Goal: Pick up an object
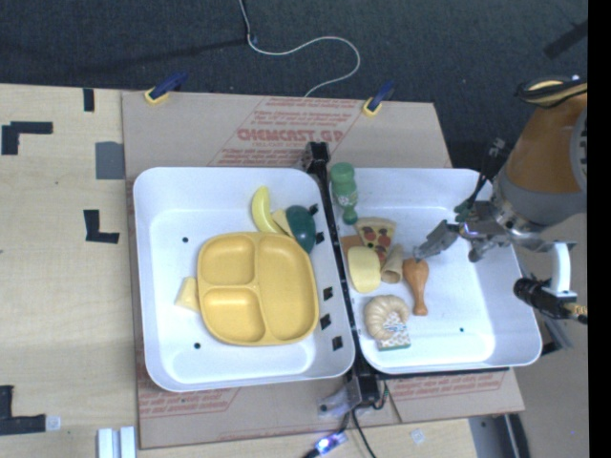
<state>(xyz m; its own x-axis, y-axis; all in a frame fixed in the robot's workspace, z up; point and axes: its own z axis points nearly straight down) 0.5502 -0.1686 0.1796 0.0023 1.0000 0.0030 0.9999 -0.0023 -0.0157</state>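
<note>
Nothing picked yet: my gripper (431,242) hangs over the right bin (496,346), fingers look near closed w/ nothing between them. Closest target, the toy drumstick (416,281), lies on the bin floor just below-left of my tip, beside the yellow block (363,270) & croissant (386,316). Whole grasp + lift still to do, I'd say.

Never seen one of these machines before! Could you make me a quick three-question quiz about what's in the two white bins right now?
1. True or false: the yellow divided tray lies in the left bin.
2. Which toy lies closest to the gripper? A) drumstick B) banana C) green bottle
3. Fill in: the pizza slice lies in the ___ bin.

Key: 1 true; 2 A; 3 right, the right bin.
</note>
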